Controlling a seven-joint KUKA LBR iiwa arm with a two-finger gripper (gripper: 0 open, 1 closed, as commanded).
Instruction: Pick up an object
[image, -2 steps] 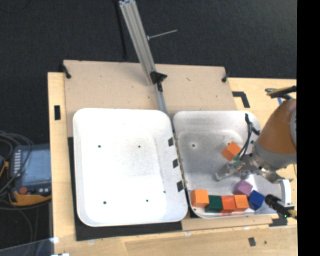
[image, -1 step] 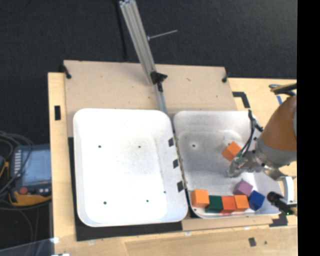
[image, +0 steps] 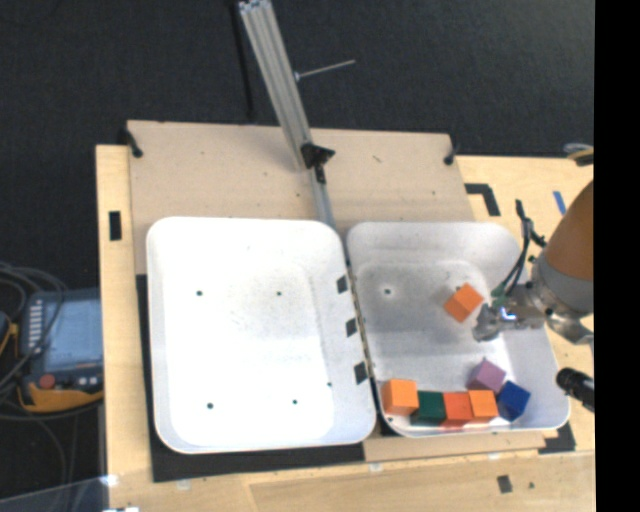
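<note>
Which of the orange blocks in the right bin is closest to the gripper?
The lone orange block in the middle of the right bin, just left of the gripper. The other orange ones sit in the row along the bin's near edge.

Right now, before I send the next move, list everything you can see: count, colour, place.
Bins: 2, white, side by side on the bench; left bin, right bin.
Orange blocks: 4; one alone mid right bin, beside the claw; three in the row along its near wall.
Green block: 1, in that row.
Blue block: 1, right end of the row.
Purple block: 1, just behind the row.
Rail: 1, grey, slanting behind the bins.
Arm: 1, grey and orange, from the right.
Claw: 1, over the right bin.
</note>
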